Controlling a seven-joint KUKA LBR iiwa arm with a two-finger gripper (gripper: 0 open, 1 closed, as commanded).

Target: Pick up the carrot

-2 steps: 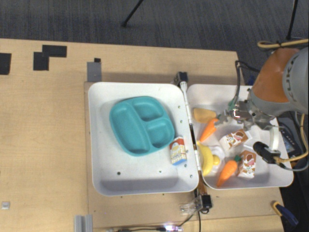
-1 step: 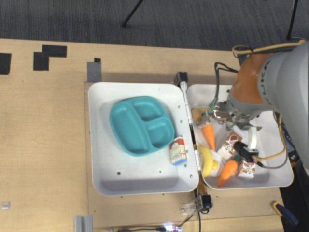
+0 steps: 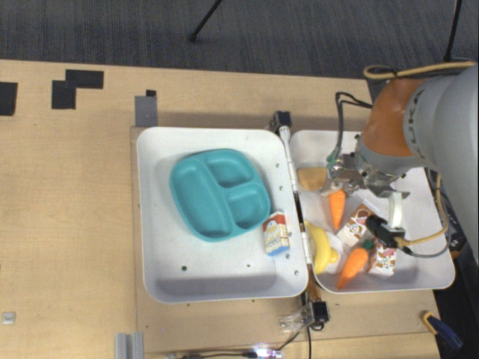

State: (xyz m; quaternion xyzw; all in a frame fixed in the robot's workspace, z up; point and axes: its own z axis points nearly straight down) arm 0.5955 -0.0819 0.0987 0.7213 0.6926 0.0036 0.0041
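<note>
The carrot (image 3: 337, 208) hangs point-down directly beneath the hand (image 3: 342, 182), its broad top caught between the fingers, over the right bin (image 3: 426, 275). Below and a little right of the hand lie a second carrot (image 3: 352, 266), a banana (image 3: 322, 248) and small printed cartons (image 3: 355, 227). Well to the hand's left, the other bin (image 3: 153, 200) holds a teal divided plate (image 3: 218, 193) and another carton (image 3: 276, 234).
</note>
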